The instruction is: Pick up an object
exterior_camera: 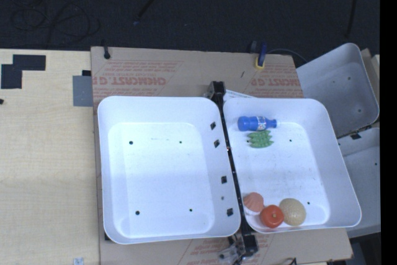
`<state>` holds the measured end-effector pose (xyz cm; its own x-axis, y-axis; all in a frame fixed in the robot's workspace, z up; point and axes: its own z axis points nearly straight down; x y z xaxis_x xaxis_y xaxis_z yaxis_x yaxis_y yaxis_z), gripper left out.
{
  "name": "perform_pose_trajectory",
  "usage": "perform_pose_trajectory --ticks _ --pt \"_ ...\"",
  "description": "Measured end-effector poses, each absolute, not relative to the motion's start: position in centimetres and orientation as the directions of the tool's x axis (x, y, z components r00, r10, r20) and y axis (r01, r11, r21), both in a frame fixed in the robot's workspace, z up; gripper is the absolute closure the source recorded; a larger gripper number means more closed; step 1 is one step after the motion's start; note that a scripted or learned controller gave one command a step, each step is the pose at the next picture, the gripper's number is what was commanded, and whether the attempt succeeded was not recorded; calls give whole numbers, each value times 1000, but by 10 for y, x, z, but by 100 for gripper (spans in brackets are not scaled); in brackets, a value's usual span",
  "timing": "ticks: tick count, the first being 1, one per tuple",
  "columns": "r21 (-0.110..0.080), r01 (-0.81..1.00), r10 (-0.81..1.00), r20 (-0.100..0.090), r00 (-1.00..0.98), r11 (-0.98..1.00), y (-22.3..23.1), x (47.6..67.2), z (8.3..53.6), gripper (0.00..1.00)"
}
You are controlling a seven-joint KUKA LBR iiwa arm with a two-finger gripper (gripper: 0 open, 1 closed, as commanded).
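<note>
Five small things share the right bin (322, 133) — blue bottle (255, 123) touching green toy (260, 139).

You have two white bins (158, 110), one blue bottle (255, 123), one green toy (260, 139), one tomato (272, 216), one pink shell (253, 202) and one tan ball (293, 211).

- A pale grey panel (338, 87) with rounded corners is seen at the right edge of the bench, just beside the far right corner of the right bin (340, 149).
- A few small dark dots, like screws or holes, are marked on its flat face.
- A second flat grey panel (372, 186) is seen below it, bearing a similar dark dot.
- Whether either panel belongs to the robot's body cannot be told.
- No orange band, cable or marking can be made out on them.
</note>
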<state>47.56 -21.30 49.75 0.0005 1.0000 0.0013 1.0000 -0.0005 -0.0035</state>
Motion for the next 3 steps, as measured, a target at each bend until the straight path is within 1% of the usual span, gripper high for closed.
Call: perform_pose_trajectory --ticks 1,2,3 --pt "2 1000 1000 -1 -2 2 -214 490 540 100" --pt "-5 1000 1000 1 3 -3 -210 475 511 100" --pt "-3 1000 1000 0 -1 1 -207 476 499 100"
